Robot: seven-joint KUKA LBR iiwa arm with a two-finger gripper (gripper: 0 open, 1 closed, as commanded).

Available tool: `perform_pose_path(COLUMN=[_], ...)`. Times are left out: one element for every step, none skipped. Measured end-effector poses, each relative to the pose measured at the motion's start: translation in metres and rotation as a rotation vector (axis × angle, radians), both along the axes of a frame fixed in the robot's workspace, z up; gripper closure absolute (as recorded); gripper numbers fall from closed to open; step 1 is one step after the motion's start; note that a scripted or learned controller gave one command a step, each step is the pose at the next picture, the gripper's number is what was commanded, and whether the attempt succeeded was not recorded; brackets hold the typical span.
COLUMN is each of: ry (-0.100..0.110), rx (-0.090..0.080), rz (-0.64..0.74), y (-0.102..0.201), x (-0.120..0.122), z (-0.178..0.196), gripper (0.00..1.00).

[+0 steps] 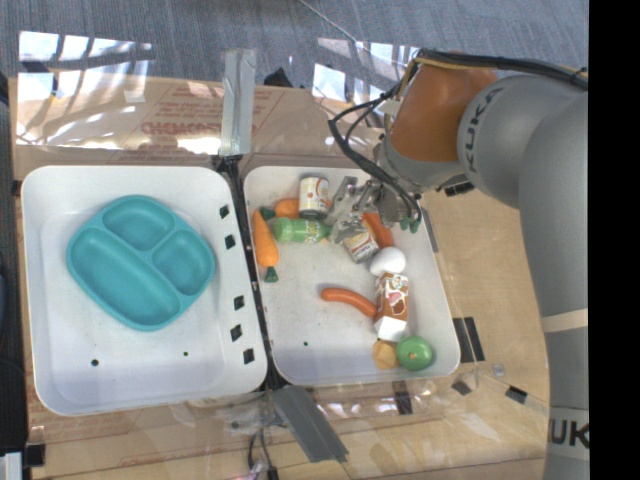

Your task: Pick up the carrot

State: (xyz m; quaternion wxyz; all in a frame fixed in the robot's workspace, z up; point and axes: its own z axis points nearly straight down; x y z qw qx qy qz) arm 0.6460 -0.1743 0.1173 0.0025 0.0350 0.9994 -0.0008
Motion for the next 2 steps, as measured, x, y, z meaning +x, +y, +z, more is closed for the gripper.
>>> perform_pose_path(ry=[-0.006, -0.009], rx=[-0.001, -0.002], rz=[0.006, -0.129], y=[0.026, 0.009], x=[-0.056, -0.027], z=[0.096, 0.255], gripper=[1.00, 1.00])
